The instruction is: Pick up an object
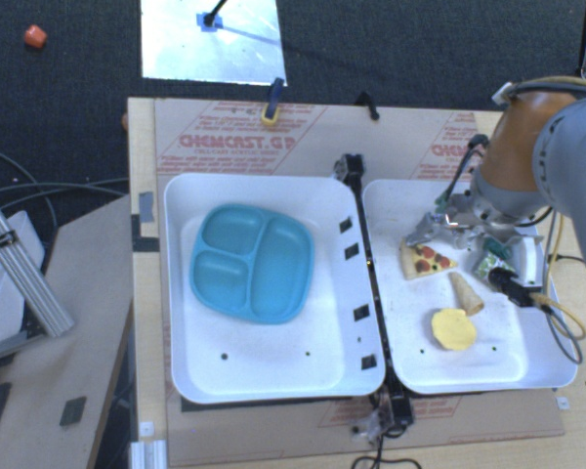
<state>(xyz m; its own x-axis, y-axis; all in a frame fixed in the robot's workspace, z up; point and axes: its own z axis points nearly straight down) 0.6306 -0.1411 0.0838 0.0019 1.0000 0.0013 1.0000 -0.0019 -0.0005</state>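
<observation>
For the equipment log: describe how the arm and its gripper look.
The arm has a rounded grey casing with a broad orange band above the wrist. Thin dark cables run along the wrist toward the gripper, a small silvery metal assembly. A yellowish cable loops beside it.

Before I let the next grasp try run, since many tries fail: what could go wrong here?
The hand sits low at the pizza slice, right by the bin's divider wall; a thin flat slice may slip away. The cone and yellow piece lie close by and could get nudged. Loose cables trail over the right bin's rim.
</observation>
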